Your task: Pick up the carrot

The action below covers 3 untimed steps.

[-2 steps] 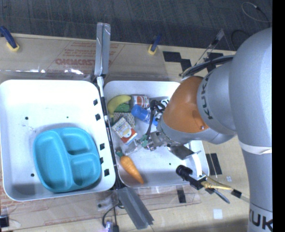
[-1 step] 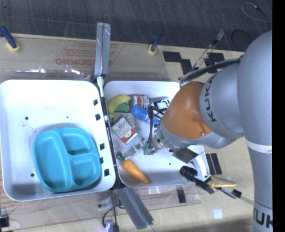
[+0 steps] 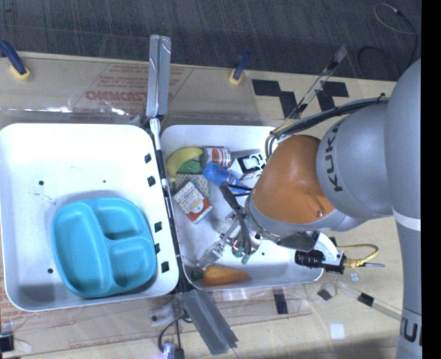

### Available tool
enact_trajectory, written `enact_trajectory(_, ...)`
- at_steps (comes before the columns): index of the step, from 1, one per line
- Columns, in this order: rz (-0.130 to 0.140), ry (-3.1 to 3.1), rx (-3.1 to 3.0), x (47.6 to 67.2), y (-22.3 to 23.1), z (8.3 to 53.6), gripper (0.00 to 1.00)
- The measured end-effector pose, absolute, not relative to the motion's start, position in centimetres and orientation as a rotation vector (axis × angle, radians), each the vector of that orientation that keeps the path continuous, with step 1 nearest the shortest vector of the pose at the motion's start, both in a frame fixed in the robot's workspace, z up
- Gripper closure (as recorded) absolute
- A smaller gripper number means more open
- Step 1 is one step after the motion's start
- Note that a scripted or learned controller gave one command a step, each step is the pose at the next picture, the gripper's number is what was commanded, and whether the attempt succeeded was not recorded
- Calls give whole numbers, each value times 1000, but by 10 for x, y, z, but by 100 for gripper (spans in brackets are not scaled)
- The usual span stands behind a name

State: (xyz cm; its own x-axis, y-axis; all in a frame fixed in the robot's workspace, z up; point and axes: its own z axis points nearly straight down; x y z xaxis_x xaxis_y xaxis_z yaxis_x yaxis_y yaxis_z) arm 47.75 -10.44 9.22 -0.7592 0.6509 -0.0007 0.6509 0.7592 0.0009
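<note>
Nearest the lens, the carrot (image 3: 222, 276) is seen lying just below the gripper (image 3: 232, 247) (against the bin wall (image 3: 280, 279)); whether anything is clenched cannot be told.

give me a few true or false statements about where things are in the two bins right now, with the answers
1. The carrot lies in the right bin, near its front wall. True.
2. The blue divided tray sits in the right bin. False: it sits in the left bin.
3. The gripper is over the left bin. False: it is down in the right bin, just above the carrot in the view.
4. A banana lies near the back left corner of the right bin. True.
5. The carrot is held between the gripper's fingers. False: it lies on the bin floor, apart from the gripper.
</note>
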Motion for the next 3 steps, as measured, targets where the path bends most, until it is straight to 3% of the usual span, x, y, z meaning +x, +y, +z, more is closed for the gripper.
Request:
enact_trajectory(1, 2, 2947, 1082, 479, -104, 102, 100)
enact_trajectory(2, 2, 2947, 1082, 479, -104, 102, 0)
enact_trajectory(3, 2, 2949, 1073, 480, -104, 112, 100)
